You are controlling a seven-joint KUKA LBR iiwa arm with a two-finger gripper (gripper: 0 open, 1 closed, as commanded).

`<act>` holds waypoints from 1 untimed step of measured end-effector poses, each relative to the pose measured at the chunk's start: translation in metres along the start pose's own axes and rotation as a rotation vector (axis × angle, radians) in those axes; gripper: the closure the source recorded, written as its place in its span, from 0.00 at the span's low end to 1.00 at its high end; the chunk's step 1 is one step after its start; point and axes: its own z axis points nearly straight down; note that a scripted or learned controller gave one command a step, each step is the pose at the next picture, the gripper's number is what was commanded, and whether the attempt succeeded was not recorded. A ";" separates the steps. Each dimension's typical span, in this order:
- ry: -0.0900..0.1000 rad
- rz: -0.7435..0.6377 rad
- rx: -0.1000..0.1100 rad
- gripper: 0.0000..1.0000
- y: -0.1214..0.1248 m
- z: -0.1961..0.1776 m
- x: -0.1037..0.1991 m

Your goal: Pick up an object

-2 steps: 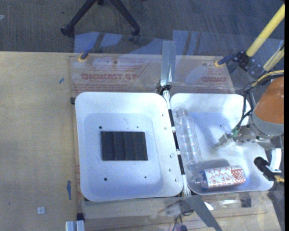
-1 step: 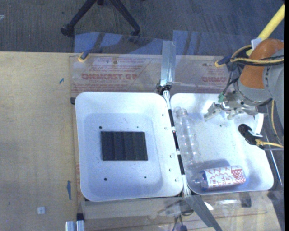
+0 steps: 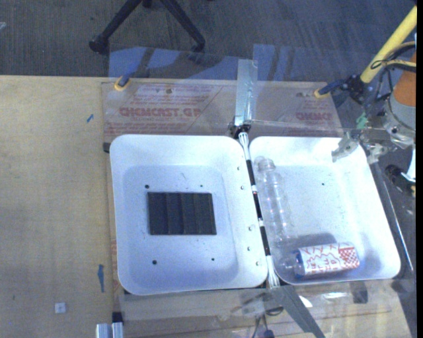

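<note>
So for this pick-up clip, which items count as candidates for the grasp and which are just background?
Part of the job:
- dark ribbed rectangular pad in the left white bin
- clear plastic bottle in the right white bin
- red-and-white patterned can, lying in that bin
- gripper, at the right bin's far edge

Just lying about:
- black tripod legs on the floor
- blue tape marks on the bench

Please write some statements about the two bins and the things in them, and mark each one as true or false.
1. The dark ridged pad lies in the left bin. True.
2. The clear plastic bottle lies in the left bin. False: it lies in the right bin, along its left wall.
3. The red and white can stands upright. False: it lies on its side.
4. The can lies near the right bin's front edge. True.
5. The gripper holds the can. False: it is at the right bin's far right corner, away from the can.
</note>
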 end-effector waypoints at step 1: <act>0.001 0.091 0.003 0.00 -0.088 -0.001 0.013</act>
